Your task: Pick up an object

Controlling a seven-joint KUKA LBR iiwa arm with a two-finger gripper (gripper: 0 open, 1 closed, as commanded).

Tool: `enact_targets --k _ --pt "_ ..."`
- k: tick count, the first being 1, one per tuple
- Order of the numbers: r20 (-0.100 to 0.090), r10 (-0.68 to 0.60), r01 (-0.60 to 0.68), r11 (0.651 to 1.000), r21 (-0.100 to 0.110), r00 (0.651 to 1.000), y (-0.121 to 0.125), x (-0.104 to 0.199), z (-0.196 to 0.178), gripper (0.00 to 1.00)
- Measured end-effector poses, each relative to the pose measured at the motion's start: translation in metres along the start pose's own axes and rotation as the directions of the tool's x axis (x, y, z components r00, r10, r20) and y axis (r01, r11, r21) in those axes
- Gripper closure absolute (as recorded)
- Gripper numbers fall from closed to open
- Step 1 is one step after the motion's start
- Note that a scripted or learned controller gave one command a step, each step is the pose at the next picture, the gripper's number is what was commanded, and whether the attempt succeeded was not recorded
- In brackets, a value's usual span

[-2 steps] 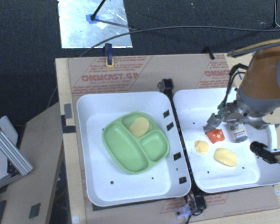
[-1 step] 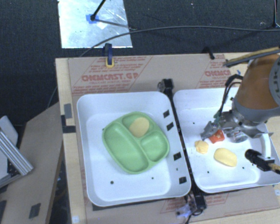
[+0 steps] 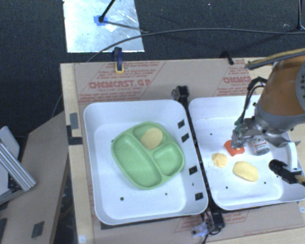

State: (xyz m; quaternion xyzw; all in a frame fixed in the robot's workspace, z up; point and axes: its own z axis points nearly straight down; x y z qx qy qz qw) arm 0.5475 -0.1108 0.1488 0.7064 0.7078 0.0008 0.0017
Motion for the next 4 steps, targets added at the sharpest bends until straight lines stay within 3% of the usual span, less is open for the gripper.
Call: enact_targets --k 2,4 --pt "0.000 -0.002 0.002 1.000 -0.003 1.000 -0.002 -0.008 -0.113 1.00" --pt "-0.002 -0.006 0.006 1.000 0.002 1.000 -0.011 0.086 -0.113 1.00"
